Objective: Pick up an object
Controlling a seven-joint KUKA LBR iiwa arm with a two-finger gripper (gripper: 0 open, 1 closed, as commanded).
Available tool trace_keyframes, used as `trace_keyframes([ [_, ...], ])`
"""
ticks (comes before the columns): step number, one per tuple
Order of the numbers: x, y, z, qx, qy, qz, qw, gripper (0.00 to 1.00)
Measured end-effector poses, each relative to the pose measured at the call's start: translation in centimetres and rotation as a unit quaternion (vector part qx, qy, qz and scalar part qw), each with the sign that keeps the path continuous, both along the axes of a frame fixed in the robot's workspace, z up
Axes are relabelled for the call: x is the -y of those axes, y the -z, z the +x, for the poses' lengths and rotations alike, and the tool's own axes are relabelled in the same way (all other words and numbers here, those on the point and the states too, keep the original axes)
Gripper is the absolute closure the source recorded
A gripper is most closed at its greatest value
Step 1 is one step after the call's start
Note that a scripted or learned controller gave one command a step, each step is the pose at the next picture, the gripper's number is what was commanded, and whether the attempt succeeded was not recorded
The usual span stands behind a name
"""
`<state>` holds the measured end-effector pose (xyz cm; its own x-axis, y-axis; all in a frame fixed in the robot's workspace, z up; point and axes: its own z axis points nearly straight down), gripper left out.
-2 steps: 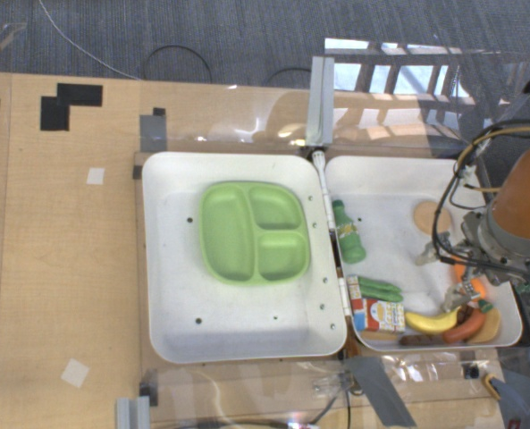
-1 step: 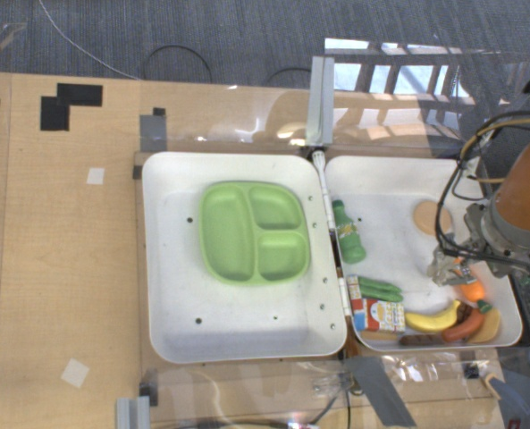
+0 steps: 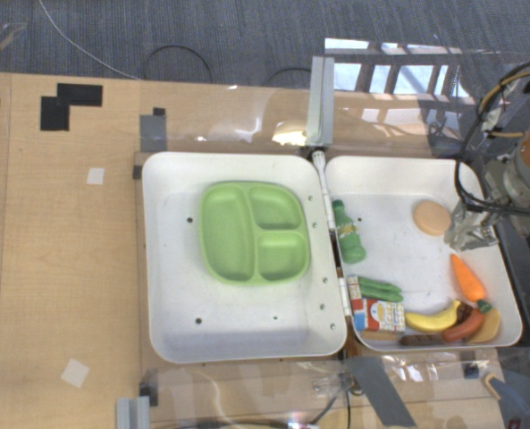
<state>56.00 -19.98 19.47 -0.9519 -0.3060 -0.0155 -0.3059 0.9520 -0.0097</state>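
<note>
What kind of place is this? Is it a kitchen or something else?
Probably a robot test lab, not a kitchen. A robot arm reaches over two white bins, the food such as the banana looks like toys, and the bench bears black markers.

1. The grey KUKA arm [image 3: 525,164] is a rounded metal body with an orange-brown band across its upper part.
2. Black cables [image 3: 468,164] loop beside the grey arm, and a yellow strand runs among them near its top.
3. Below the orange band, the pale silver metal jaws [image 3: 472,229] look blocky and angular.
</note>
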Motion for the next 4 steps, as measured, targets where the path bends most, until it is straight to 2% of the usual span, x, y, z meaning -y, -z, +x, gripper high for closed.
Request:
trace_keyframes([
  [1,0.0,0.3,-0.2,-0.003,0.000,0.0013,1.0000,0.00],
  [2,0.4,9.8,-3.9,-0.003,-0.010,0.0010,0.9999,0.00],
  [3,0.2,8.6,-3.5,0.002,-0.013,-0.0003,0.9999,1.00],
  [4,0.6,3.1,-3.2,-0.003,-0.129,-0.0008,0.9916,1.00],
])
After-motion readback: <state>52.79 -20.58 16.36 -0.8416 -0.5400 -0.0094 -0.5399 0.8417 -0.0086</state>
